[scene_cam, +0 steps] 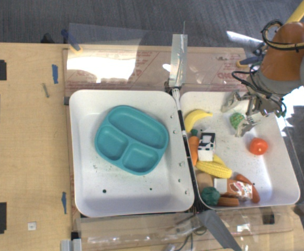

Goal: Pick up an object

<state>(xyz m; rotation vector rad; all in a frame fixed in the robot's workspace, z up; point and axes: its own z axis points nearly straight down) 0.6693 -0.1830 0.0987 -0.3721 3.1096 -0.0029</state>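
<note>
Jaws (244, 120) hanging spread over right bin's (277, 192) far end, gripping nothing. Small green object (237, 120) lying just beside fingertips. Risk: fingertip nudging it aside toward banana (195, 117), or closing off-centre, jaws coming up empty.

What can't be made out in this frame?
- Gripper: finger state unclear, too small and cluttered.
- Green item: identity unclear, blurred beside the fingers.
- Arm: cut off by right edge.
- Pile by divider, under corn: items overlap, lower ones hidden.
</note>
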